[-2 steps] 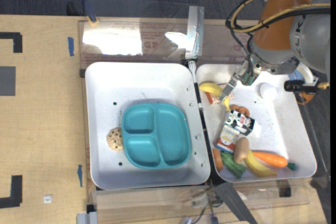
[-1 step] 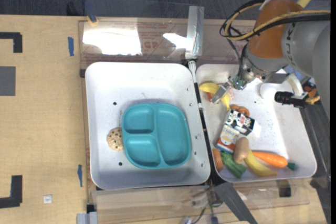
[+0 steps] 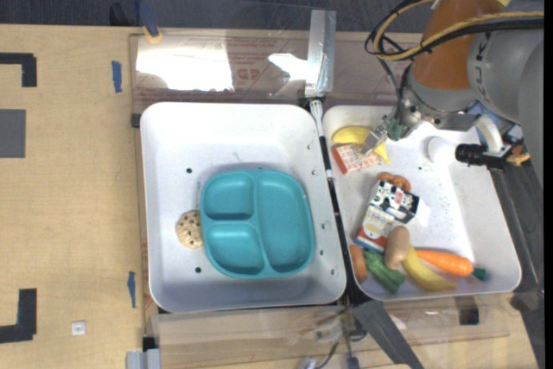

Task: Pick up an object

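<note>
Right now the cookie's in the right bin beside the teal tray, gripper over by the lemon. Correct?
One slip: the cookie sits in the left bin, touching the teal tray. The camera view shows this. The gripper is indeed by the lemon, in the right bin.

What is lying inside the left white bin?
A teal divided tray and, left of it, a cookie. The bin floor beneath the tray is covered.

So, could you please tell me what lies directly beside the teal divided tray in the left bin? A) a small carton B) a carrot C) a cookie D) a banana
C: a cookie rests against the left edge of the teal divided tray in the left bin; the carrot lies in the right bin.
</note>
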Motion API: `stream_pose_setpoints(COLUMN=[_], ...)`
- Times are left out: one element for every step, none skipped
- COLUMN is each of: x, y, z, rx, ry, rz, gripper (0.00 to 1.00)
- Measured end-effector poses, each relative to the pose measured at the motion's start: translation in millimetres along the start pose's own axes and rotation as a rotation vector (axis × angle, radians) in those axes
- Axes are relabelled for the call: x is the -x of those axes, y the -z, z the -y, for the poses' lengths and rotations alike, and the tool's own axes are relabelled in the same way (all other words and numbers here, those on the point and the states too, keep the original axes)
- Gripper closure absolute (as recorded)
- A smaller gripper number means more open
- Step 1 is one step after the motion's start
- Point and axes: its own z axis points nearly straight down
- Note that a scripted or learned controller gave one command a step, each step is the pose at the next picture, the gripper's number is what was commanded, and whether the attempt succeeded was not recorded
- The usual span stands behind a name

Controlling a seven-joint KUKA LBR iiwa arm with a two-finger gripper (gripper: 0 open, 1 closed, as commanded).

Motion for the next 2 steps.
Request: stream_pose_setpoints(x=[-72, -96], y=[87, 107], z=[-24, 6], rx=[-0.014, -0.014], ry=[-0.043, -0.024], rz=[-0.003, -0.013], gripper=[1.00, 1.00])
